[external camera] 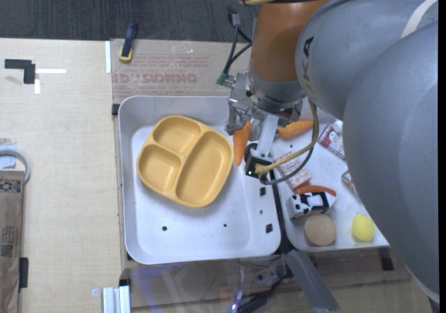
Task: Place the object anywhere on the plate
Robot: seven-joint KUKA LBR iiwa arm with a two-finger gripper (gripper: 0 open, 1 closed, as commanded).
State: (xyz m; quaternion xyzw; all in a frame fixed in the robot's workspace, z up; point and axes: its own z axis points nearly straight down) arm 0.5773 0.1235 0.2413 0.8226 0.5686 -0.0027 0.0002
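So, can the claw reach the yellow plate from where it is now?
Probably yes. The claw hangs just beside the right rim of the plate, with an orange carrot at it. Nothing stands between them, and the plate's three compartments lie open in the left bin.

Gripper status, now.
Gripper: shut on the carrot, just right of the plate.

Two shallow white bins point(139, 235) sit side by side. One yellow three-compartment plastic plate point(185, 159), two orange carrots point(240, 146), one yellow lemon point(363, 228), one brown round ball point(320, 230), one black-and-white toy cow point(310, 203).
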